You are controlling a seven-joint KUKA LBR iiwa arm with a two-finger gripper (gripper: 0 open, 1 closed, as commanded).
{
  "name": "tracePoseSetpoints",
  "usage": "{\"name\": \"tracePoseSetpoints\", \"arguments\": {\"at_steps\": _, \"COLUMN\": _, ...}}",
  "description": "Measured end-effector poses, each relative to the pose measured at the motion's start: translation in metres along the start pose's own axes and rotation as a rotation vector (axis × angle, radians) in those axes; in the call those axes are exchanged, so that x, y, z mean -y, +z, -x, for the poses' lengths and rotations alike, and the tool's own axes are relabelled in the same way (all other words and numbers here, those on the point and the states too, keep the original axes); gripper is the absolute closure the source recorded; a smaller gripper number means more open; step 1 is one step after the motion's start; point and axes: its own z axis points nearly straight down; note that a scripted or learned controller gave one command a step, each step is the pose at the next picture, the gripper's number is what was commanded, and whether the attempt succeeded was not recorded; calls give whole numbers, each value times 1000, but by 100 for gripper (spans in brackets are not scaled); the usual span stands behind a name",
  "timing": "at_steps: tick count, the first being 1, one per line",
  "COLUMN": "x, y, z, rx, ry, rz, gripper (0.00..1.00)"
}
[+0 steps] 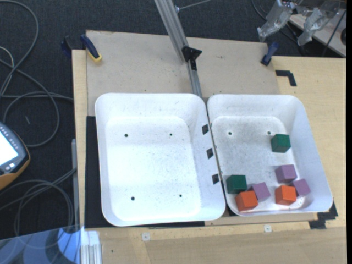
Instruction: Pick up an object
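The right bin (309, 126) holds several small blocks. A green cube (280, 142) sits near its right wall, apart from the others. Along the front edge lie another green cube (237, 183), two orange cubes (247, 200) (285, 194) and three purple blocks (285, 173) (260, 191) (301, 187). My gripper (290, 26) hangs at the top right, beyond the bench's far edge and well away from the bins. It is open, with nothing between its fingers.
The left bin (104, 120) adjoins the right one. A slanted metal pole (171, 23) rises from between the bins at the back. Blue clamps (91, 47) (269, 53) grip the board's far corners. Cables and a device (8, 155) lie at the left.
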Motion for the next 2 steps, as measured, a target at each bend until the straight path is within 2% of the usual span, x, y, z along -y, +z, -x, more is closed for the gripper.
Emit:
{"name": "tracePoseSetpoints", "arguments": {"at_steps": 1, "x": 25, "y": 114, "z": -67, "rx": -1, "ry": -6, "rz": -16, "gripper": 0}}
{"name": "tracePoseSetpoints", "arguments": {"at_steps": 2, "x": 83, "y": 213, "z": -7, "rx": 0, "ry": 6, "rz": -17, "gripper": 0}}
